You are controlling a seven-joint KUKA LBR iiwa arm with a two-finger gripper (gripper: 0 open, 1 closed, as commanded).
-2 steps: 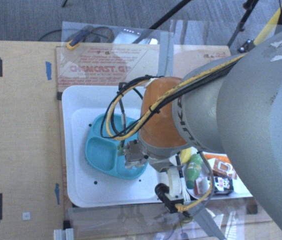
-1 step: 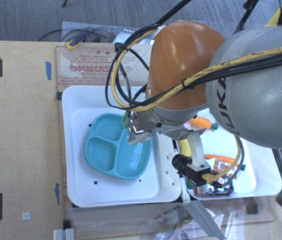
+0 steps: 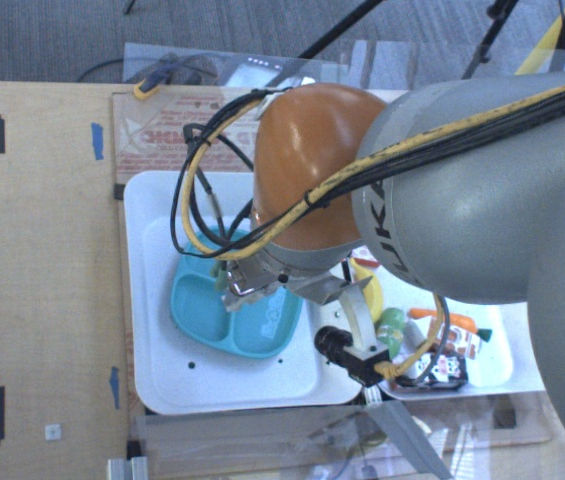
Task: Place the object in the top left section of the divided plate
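Wooden bench (image 3: 42, 298), white bin (image 3: 152, 298), glossy blue divided plate (image 3: 247, 333) partly under arm (image 3: 442, 178), pincer state unclear

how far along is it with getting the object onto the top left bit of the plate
Done: the arm has reached in over the left bin, above the blue divided plate. In hand: unclear, since the wrist hides the plate's upper part, so I can't tell if anything is carried or placed. The visible sections look bare, and small items sit in the right bin. Left: confirming the placement.
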